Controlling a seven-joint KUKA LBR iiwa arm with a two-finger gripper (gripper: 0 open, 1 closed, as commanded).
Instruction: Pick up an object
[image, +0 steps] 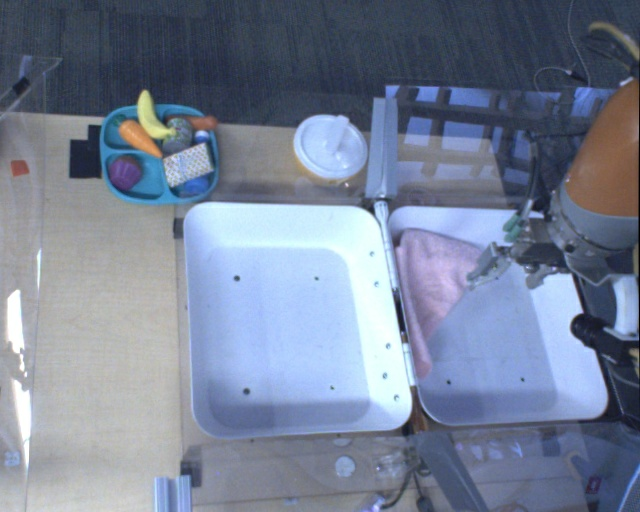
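From my feed I see 2 white bins side by side on the counter (90, 330); the left bin (290, 320) has bare floor, the right bin (520, 360) holds a pink cloth (435, 285) bunched against its left wall. The arm (605, 180) reaches in from the right, and the hand (492, 265) hangs above the cloth's right edge; I cannot tell how far it is open, nor whether it has hold of anything. Behind the bins sit a blue tray (160, 155) of toy food and a white lidded container (331, 148).
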